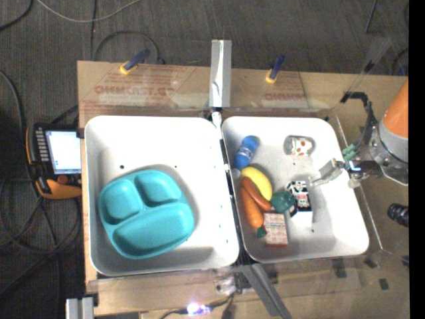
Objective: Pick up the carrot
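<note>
the gripper (330, 172) hangs at the right of the frame over the right bin (345, 241), holding nothing; i cannot tell how far open it is. the carrot (251, 207) lies lower centre beside the banana (259, 181), untouched, so the whole pick remains.

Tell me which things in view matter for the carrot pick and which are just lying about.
For the job:
carrot, in the right bin
hand, over that bin's right side

Lying about:
banana, touching the carrot
blue bottle
small carton
teal divided plate, in the left bin
</note>
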`<action>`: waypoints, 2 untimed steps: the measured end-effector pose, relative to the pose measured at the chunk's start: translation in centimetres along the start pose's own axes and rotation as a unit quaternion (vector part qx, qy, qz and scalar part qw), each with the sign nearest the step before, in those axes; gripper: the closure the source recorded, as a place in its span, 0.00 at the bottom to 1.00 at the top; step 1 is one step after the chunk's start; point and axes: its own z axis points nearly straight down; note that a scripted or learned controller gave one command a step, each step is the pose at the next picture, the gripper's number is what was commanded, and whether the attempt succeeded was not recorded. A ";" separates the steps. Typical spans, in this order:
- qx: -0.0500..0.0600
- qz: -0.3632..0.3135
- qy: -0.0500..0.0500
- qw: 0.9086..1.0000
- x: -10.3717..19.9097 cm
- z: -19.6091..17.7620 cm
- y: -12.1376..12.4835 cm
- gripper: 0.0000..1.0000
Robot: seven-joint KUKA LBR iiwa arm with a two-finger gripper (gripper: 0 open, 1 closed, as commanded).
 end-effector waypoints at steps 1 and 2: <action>0.000 -0.187 0.000 0.982 10.9 7.1 -1.1 0.00; -0.005 -0.278 -0.001 0.961 6.2 16.4 -0.8 0.00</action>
